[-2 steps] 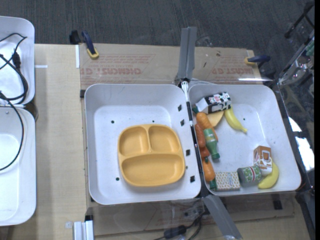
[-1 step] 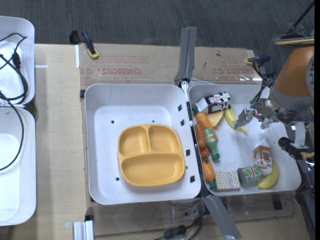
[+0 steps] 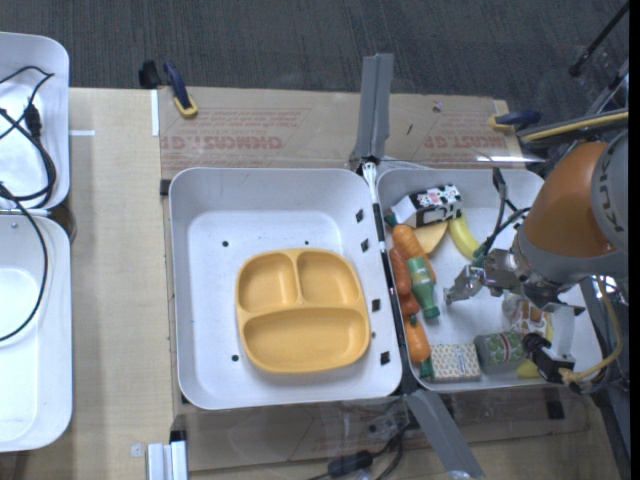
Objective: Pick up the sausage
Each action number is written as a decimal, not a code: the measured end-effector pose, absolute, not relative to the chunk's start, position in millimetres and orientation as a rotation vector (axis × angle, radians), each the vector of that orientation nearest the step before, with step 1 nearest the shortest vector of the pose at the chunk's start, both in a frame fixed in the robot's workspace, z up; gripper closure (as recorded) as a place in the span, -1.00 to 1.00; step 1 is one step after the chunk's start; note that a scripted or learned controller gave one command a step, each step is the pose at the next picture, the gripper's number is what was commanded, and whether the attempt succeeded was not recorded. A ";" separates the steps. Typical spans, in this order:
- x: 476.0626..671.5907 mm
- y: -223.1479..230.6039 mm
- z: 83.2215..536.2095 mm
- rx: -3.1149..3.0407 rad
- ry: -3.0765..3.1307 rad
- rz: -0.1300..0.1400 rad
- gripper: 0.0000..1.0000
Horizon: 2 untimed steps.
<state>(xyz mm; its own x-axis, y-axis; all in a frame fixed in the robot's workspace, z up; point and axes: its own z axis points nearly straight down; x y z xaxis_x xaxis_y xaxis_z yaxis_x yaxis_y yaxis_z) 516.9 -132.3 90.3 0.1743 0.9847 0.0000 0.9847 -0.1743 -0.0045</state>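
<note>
The sausage [image 3: 402, 280] is a reddish-brown string of links lying along the left wall of the right bin [image 3: 500, 193]. It is wedged between an orange carrot [image 3: 407, 240] above it and a green bottle [image 3: 424, 288] on its right. My gripper [image 3: 464, 287] hangs over the middle of the right bin, a short way right of the bottle and apart from the sausage. Nothing shows in its grasp.
The right bin also holds a black-and-white carton [image 3: 437, 204], a banana [image 3: 462, 236], a second carrot [image 3: 416, 340], a cracker box [image 3: 455, 361] and a green can [image 3: 500, 348]. A yellow divided plate [image 3: 302, 308] sits in the left bin [image 3: 200, 268].
</note>
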 end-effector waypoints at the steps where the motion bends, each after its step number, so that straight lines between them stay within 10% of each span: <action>1: 597.9 -95.3 91.3 -2.409 -2.015 0.003 -1.00; 2: 518.8 -93.9 90.5 -2.717 -1.570 0.007 -1.00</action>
<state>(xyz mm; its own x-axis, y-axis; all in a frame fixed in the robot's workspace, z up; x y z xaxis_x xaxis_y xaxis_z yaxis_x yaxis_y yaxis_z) 518.8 -93.9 90.5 0.4991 0.8666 -0.0018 0.8665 -0.4991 -0.0053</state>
